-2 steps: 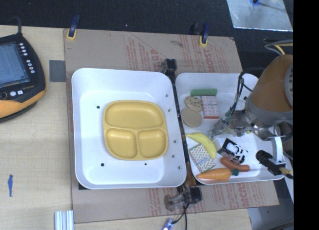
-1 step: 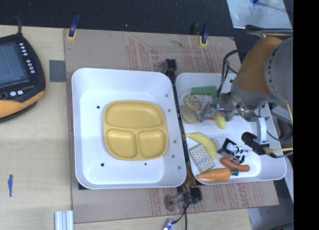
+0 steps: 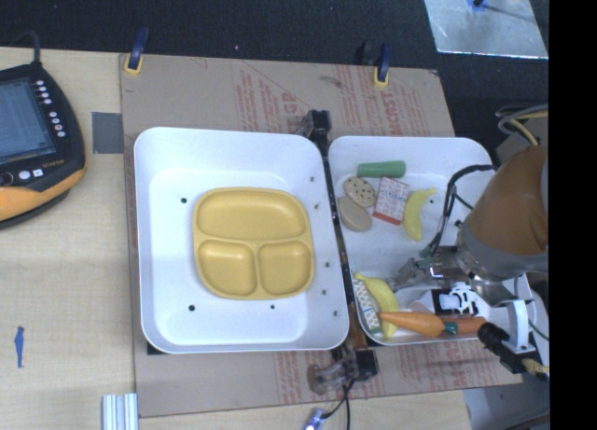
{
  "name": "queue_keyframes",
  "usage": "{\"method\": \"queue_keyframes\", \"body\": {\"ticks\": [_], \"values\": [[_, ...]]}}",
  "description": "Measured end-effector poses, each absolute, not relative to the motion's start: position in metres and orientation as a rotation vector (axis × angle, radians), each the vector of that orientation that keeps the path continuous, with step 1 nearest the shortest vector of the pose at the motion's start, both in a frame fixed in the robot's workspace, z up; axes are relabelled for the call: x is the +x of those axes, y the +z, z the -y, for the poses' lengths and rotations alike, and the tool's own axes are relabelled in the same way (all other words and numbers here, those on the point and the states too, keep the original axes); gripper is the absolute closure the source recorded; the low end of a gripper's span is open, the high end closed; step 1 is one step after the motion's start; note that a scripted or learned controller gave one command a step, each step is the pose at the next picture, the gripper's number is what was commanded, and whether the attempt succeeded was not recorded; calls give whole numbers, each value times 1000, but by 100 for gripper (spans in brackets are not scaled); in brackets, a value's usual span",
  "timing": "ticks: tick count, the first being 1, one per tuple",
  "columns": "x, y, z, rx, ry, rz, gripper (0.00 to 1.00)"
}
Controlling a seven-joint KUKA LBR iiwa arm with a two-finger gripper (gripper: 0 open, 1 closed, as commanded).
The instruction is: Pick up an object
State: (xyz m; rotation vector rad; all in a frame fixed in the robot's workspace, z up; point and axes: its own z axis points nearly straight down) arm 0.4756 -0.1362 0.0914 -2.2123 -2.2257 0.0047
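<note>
Reaching in from the right, the gripper (image 3: 420, 274) hangs low over the right bin (image 3: 466, 153); whether it is spread or pressed together cannot be told. Nearest lie a carrot (image 3: 415, 323) and a yellow piece (image 3: 378, 290), close by it. Farther back sit a cookie (image 3: 358, 191), a small packet (image 3: 391, 201), a banana (image 3: 417, 212) and a green stick (image 3: 381, 169). A good grab probably means dropping straight onto one item, away from its neighbours. The left bin (image 3: 159, 232) holds a yellow tray (image 3: 252, 240).
</note>
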Motion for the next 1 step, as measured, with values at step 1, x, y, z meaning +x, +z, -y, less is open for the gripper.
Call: {"method": "queue_keyframes", "body": {"ticks": [1], "values": [[572,92,160,-2217,2,2223,0]]}}
